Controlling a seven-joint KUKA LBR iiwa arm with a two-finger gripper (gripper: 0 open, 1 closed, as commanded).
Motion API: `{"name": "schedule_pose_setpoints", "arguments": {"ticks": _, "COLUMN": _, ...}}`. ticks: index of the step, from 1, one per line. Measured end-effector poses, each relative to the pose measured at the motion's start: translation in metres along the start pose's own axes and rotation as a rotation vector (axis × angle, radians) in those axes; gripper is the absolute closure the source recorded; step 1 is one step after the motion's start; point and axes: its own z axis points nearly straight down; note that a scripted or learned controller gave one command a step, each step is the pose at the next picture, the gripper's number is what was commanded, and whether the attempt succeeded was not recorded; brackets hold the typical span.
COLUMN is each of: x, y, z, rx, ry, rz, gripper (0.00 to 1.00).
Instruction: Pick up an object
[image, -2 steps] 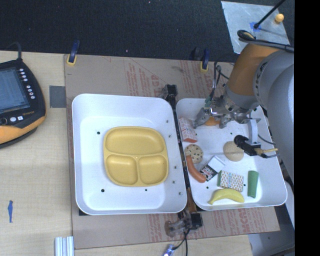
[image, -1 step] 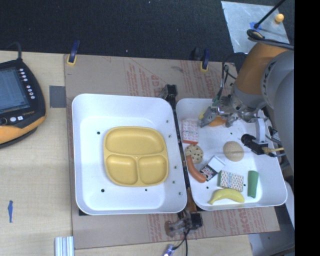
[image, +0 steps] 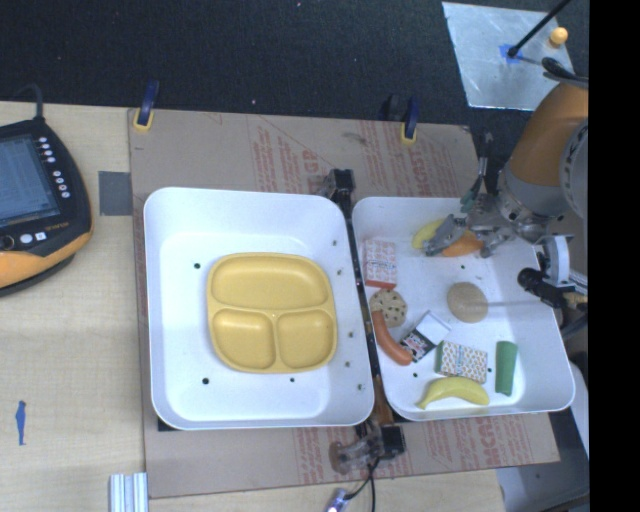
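White plastic makes up the two largest things we see: the left bin (image: 170, 300), which carries a yellow divided plate (image: 272, 310), and the right bin (image: 545, 385), where the candidates for picking lie. We judge the reach-and-grasp step to be in hand, since the gripper (image: 478, 232) sits low at the right bin's far edge over an orange piece (image: 460, 247) and a small yellow piece (image: 430, 236); whether it is parted or closed, or grips anything, we cannot tell. Next we need a firm closure and a straight lift. Smaller items follow: banana (image: 453, 393), green block (image: 506, 367), tan disc (image: 466, 301), cookie (image: 388, 305). Red print runs across the cardboard mat (image: 250, 150), too faint to read.
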Motion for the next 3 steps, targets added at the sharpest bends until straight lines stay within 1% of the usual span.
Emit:
{"name": "schedule_pose_setpoints", "arguments": {"ticks": 1, "x": -0.018, "y": -0.122, "z": -0.106, "rx": -0.018, "ry": -0.020, "rz": 0.003, "gripper": 0.00}}
{"name": "schedule_pose_setpoints", "arguments": {"ticks": 2, "x": 0.016, "y": -0.027, "z": -0.086, "rx": -0.018, "ry": -0.021, "rz": 0.002, "gripper": 0.00}}
{"name": "schedule_pose_setpoints", "arguments": {"ticks": 3, "x": 0.011, "y": -0.097, "z": 0.008, "rx": -0.014, "ry": -0.020, "rz": 0.000, "gripper": 0.00}}
